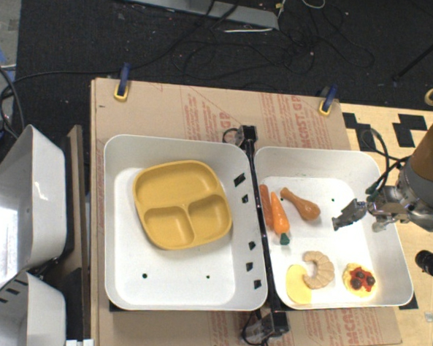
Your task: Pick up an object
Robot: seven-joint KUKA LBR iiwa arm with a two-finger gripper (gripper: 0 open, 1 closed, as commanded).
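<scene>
The right bin holds several toy foods. An orange carrot lies along its left wall, with a brown drumstick just to its right. Near the front lie a tan croissant, a yellow round slice and a small tart with red berries. My gripper hangs over the right half of this bin, right of the drumstick and above the tart, with nothing seen in it. The arm's grey wrist comes in over the bin's right wall.
The left bin carries a yellow divided plate. A black divider runs between the two bins. Bare white floor lies in the right bin's middle, between the drumstick and the tart. Cables trail near the arm at the right edge.
</scene>
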